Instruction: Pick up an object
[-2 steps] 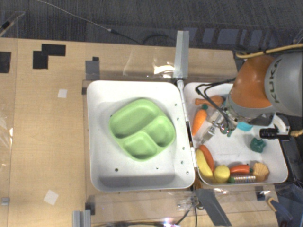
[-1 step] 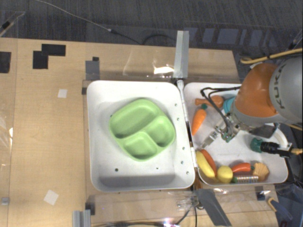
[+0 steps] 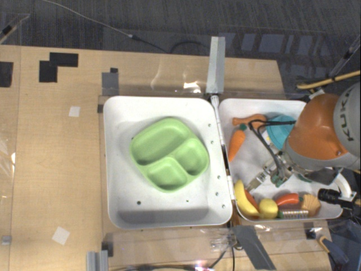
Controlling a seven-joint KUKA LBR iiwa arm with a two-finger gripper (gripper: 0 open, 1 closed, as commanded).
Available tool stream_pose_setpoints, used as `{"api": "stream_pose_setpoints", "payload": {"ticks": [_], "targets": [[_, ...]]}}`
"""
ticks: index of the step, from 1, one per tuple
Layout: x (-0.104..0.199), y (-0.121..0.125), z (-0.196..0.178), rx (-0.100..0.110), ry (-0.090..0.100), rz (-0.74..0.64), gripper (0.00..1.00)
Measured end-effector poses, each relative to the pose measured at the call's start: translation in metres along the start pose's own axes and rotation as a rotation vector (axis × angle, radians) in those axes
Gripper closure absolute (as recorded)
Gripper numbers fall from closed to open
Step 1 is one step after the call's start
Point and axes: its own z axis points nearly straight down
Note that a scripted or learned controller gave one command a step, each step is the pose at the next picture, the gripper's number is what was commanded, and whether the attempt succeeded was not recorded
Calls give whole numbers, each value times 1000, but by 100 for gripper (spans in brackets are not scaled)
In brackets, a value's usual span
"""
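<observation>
- Camera view: we see the arm (image 3: 321, 134) reaching in from the right, its orange band hanging over the right bin (image 3: 248, 109); we judge it is low over the toys there because the pick must come from that bin.
- The hand (image 3: 269, 175) sits near the bin's middle, above bare floor, with cables looping beside it. We cannot tell how it is set, and we see nothing caught in it.
- Right bin: a carrot (image 3: 237, 143) lies along the left wall, an orange piece (image 3: 251, 119) near the top, and something blue (image 3: 279, 131) half under the arm.
- Along its lower edge sit a banana (image 3: 243, 196), a lemon (image 3: 268, 208), a red piece (image 3: 286, 199) and a tan one (image 3: 310, 205), close together. These lie just below the hand, so we judge one of them the likely target.
- Left bin (image 3: 121, 208): it holds a green divided tray (image 3: 169, 154), lying askew, nothing in its compartments.
- Both bins rest side by side on the bench (image 3: 51, 151).
</observation>
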Motion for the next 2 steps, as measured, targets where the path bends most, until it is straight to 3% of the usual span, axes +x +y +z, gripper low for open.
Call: {"api": "stream_pose_setpoints", "payload": {"ticks": [1, 2], "targets": [[-46, 55, 3, 3, 3, 82, 0], [-55, 81, 4, 12, 7, 192, 0]]}}
